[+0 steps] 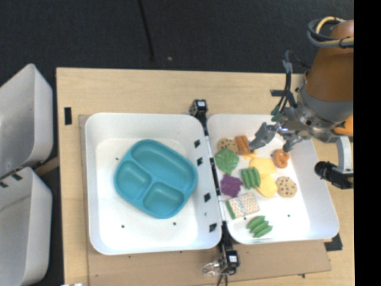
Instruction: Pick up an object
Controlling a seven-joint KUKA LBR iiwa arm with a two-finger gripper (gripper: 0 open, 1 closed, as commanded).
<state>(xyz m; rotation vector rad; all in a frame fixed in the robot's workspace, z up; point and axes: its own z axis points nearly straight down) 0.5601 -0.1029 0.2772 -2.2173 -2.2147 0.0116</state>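
Toy food lies in the right bin (315, 219): a cookie (225, 144), a brown piece (241, 144), a green leafy piece (226, 159), a purple piece (230, 185), green beans (250, 177), yellow pieces (266, 186), a second cookie (286, 187), a patterned wafer (243, 206) and a pea pod (258, 225). A small orange piece (280, 157) sits near the back right. My gripper (277, 139) hovers over the bin's back part, just above the orange piece. It is open, its fingers spread apart with nothing between them.
The left bin (101, 219) holds a blue divided plate (156, 177). A ridge with black clips (209, 177) separates the two bins. The arm's grey and orange body (327, 82) hangs over the right bin's far right corner.
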